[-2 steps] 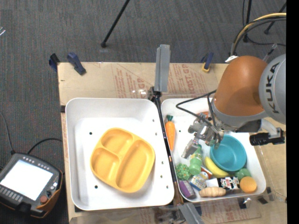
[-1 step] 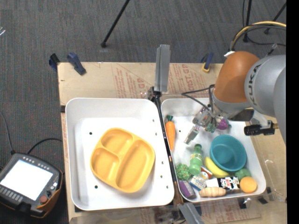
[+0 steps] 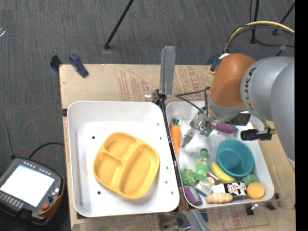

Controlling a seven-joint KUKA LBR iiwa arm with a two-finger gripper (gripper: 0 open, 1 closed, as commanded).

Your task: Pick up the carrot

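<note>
We see a yellow divided tray point(image 3: 126, 164) in the left bin point(image 3: 77, 129), and a teal bowl point(image 3: 235, 158), banana point(image 3: 222, 173) and orange point(image 3: 255, 190) in the right one.

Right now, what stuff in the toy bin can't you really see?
- Purple toy, camera view: the arm covers most of it, so what it is stays unclear.
- Green ball, camera view: partly behind the teal bowl.
- Small purple thing at the right bin's near edge: too small to name.
- Carrot: its side along the bin wall is hard to separate from the divider.
</note>
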